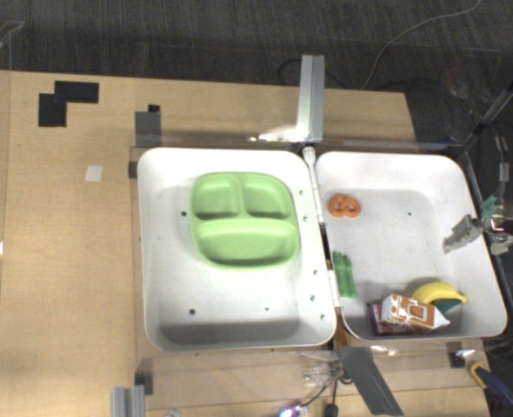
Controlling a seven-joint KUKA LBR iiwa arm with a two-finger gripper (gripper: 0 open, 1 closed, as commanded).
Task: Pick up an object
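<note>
The hand [462,233] hovers at the bin's edge; whether it is spread cannot be told. Just below it lies a banana [440,295], probably light, stiff and smooth-skinned. Its curved middle looks the likeliest hold.

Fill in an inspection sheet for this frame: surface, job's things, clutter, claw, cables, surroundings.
Surface: wooden bench with left bin and right bin side by side.
Job's things: right bin holds pretzel, green stick, banana and carton; banana touches carton.
Clutter: green tray in left bin.
Claw: claw at right bin's right edge, holding nothing visible.
Cables: white cable on floor.
Surroundings: dark carpet; black patches on bench.
</note>
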